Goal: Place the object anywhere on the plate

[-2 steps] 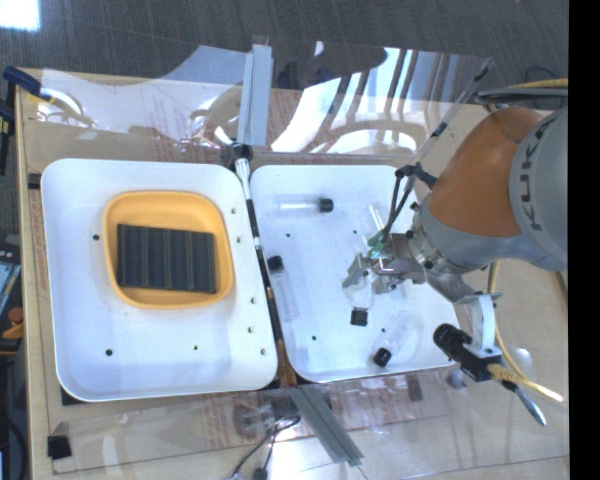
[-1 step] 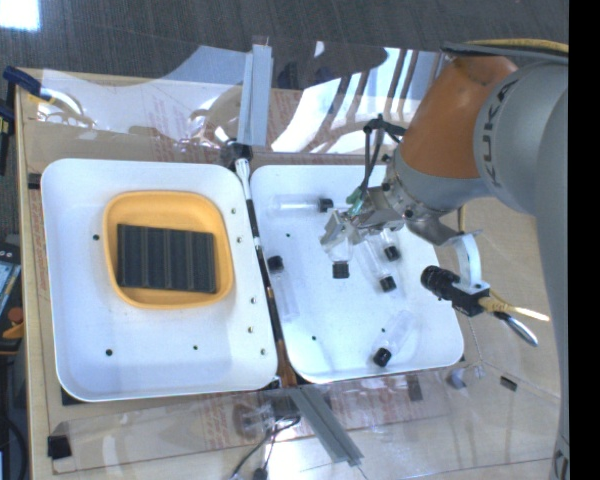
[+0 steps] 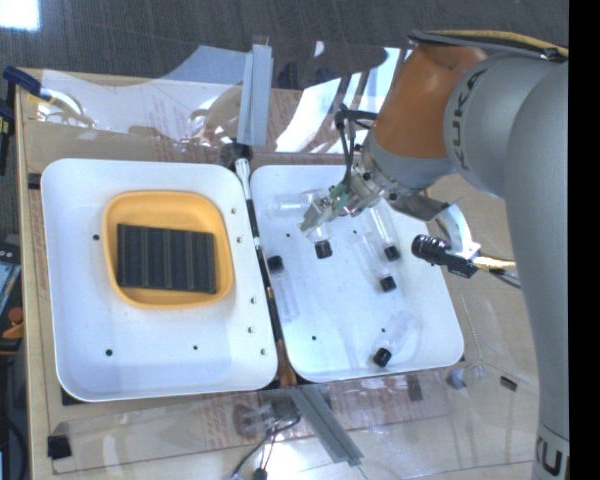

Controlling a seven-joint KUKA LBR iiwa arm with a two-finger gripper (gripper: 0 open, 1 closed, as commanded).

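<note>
Hand [image 3: 320, 211]: low over the right bin [image 3: 435, 353], upper left part; finger state cannot be told. Object: clear plastic item [image 3: 405, 330] (small, faint) lying in that bin's lower right. Plate [image 3: 167, 250]: yellow, in left bin [image 3: 80, 358].

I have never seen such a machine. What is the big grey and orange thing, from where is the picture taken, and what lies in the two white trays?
The grey and orange thing is a robot arm. It reaches in from the right. The one camera is fixed above the bench and looks down at a slant.

At the arm's tip is its end effector, the part meant for grasping. It hangs over the upper part of the right bin. It is too small and blurred here to tell whether it holds anything.

The left bin holds a yellow plate with a dark ribbed block lying on it. In the right bin lie clear, see-through things with small black parts, hard to identify.
</note>
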